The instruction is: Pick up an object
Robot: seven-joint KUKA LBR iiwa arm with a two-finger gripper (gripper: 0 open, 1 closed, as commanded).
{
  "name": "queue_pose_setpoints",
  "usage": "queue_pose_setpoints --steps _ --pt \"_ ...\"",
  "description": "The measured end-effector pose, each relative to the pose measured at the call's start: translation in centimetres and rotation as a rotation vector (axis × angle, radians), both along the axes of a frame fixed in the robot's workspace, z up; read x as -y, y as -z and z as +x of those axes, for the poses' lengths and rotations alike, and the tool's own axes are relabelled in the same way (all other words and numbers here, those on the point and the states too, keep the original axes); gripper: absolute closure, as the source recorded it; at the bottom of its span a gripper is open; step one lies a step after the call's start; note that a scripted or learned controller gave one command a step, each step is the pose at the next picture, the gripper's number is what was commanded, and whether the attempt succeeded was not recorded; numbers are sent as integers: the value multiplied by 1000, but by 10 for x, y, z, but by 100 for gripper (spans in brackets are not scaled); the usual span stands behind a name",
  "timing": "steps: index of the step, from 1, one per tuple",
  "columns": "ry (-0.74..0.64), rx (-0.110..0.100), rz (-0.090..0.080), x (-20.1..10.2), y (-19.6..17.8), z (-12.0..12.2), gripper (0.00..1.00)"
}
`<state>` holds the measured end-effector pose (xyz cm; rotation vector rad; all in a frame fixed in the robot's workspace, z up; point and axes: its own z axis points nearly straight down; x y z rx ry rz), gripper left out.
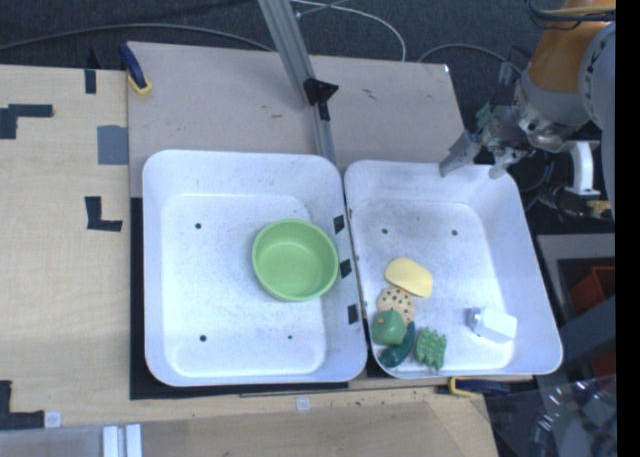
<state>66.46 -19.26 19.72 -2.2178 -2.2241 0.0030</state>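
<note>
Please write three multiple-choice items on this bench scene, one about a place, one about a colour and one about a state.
1. Where does the bowl lie?
A. in the left bin
B. in the right bin
C. on the bench outside the bins

2. What colour is the bowl?
A. red
B. green
C. blue

3. Where is the gripper?
A. pressed on the yellow piece
B. down inside the bowl
C. by the right bin's far rim, apart from the objects

Answers: 1 A, the bowl sits within the left bin's walls. 2 B, it is light green. 3 C, the gripper hangs near the far edge, while the small objects lie toward the near edge.
</note>
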Motion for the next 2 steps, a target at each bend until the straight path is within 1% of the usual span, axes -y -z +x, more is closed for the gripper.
queue_pose_setpoints --steps 1,2 --pt "0 0 -1 0 0 0 0" --pt "1 -4 0 4 47 5 0"
